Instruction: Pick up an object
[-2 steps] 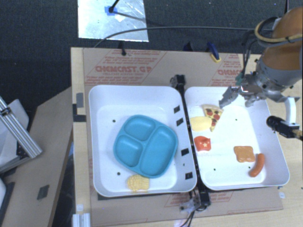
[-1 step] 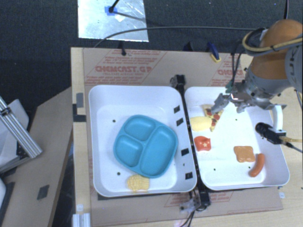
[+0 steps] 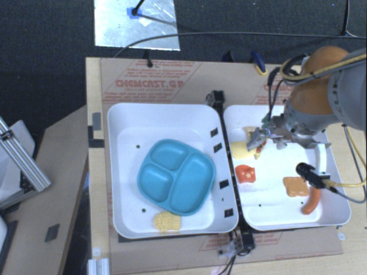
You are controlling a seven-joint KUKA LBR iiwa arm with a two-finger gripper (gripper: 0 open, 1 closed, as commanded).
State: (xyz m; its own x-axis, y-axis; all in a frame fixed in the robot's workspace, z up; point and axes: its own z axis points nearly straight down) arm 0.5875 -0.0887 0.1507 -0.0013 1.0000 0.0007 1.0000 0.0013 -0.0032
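The grey arm with its orange band (image 3: 321,79) reaches in from the right and hangs over the far part of the right shallow white plastic bin (image 3: 338,215), its two-finger gripper (image 3: 256,144) low over the bin's far left corner. Whether the jaws stand open or closed cannot be told; the tips blur into the things beneath them. The left white bin (image 3: 123,171) bears a big blue moulded plastic plate with three compartments (image 3: 176,176), and near it, against the near wall, a small pale yellow ridged piece like toy corn (image 3: 167,221). In the right bin the likeliest thing to take is the pale yellow rounded toy piece (image 3: 239,149), lying just beside the divider and right under the gripper tips, with a thin red-and-yellow sliver (image 3: 259,149) touching or just beside it. It looks light, stiff and smooth, so likely slippery; a grip across its narrow width, away from the bin wall, seems soundest. The wall to its left leaves little room for a finger. Nearer lie a small red pepper-shaped toy (image 3: 245,174), an orange flat toast-like piece (image 3: 296,186), and an orange sausage-shaped toy (image 3: 310,201) partly under a black cable fitting (image 3: 308,174).
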